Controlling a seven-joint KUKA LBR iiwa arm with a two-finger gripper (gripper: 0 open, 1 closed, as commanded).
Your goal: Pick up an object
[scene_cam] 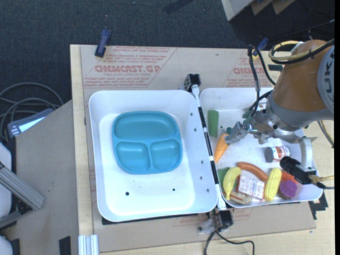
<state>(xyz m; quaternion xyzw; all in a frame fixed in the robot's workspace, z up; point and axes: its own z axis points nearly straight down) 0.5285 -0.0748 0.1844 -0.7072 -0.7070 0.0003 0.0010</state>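
**Arm over the right bin, nothing lifted yet**

Camera view: The tabletop (133, 62) carries two shallow white bins side by side. The left bin (101, 142) holds a blue divided plate (147, 141) and nothing else. The right bin (234, 97) holds the toy food: a green block (213, 122) near the dividing wall, a carrot (221, 147) just below it, and along the near edge a yellow banana (230, 180), a red sausage (252, 169), a pink-and-white packet (250, 186), a corn cob (273, 183) and a small white bottle (277, 153).

The grey arm with its orange band reaches in from the right, and the gripper (237, 132) sits low over the right bin, just right of the carrot's leafy top. Its fingers look slightly parted, and no object can be seen between them; whether a fingertip touches the carrot is too fine to tell.

The pick therefore seems not yet done: every item lies in the bin, and closing and lifting remain. The carrot looks the likeliest target. Its long axis runs at a slant, the green top toward the upper right, the orange tip pointing lower left toward the dividing wall.
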